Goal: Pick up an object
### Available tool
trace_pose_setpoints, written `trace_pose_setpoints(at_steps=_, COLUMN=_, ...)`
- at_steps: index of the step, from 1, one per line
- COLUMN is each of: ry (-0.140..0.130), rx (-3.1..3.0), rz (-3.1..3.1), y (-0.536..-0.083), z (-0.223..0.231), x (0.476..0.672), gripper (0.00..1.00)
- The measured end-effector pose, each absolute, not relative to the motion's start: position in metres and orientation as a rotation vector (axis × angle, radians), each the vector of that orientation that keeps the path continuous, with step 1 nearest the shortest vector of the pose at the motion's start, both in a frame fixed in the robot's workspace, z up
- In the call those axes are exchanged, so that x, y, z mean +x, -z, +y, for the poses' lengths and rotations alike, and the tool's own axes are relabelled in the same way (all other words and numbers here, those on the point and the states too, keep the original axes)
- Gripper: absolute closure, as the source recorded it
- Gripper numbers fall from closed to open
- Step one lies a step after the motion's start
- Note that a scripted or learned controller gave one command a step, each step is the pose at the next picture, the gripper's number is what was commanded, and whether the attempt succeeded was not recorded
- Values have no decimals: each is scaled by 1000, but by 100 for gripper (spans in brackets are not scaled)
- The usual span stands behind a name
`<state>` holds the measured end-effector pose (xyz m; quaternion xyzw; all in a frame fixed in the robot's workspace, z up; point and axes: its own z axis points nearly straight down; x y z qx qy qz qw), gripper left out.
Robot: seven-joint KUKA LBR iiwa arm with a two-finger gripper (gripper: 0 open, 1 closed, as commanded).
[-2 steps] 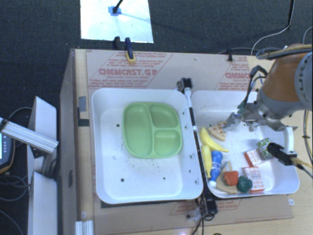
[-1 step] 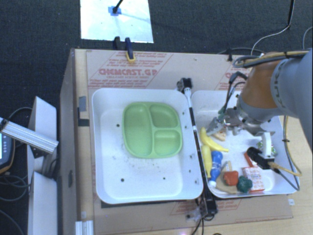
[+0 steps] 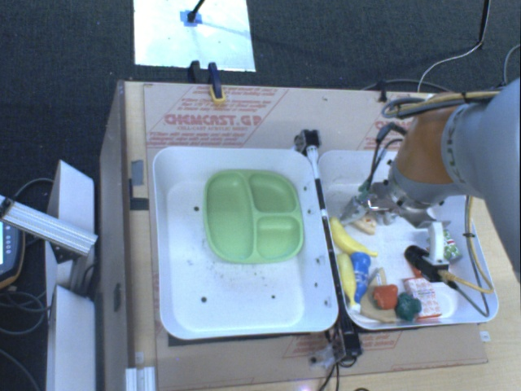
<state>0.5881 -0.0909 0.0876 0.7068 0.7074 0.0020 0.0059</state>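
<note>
My gripper (image 3: 365, 211) reaches down into the upper left part of the right bin (image 3: 472, 320), close to the divider. A small pale tan piece (image 3: 368, 224) lies right under it, touching or nearly so. A yellow banana (image 3: 348, 238) lies just below and left of the gripper. Further down are a blue item (image 3: 361, 265), a yellow item (image 3: 346, 277), a red object (image 3: 386, 295), a dark green object (image 3: 408, 306) and a red and white packet (image 3: 432, 299). I see nothing clearly held.
The left bin (image 3: 175, 243) holds a green divided plate (image 3: 252, 216). A black bar (image 3: 319, 210) runs between the bins. A small white and green item (image 3: 444, 248) lies at the right bin's right side. The grey arm (image 3: 456, 149) covers the right bin's upper right.
</note>
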Motion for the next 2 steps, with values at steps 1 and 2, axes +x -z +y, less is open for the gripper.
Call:
trace_pose_setpoints(at_steps=1, ry=-5, rx=2213, rz=2220, y=-97, z=-89, x=587, gripper=100)
trace_pose_setpoints(at_steps=2, ry=-6, rx=2214, rz=2225, y=-194, z=-45, x=625, gripper=100)
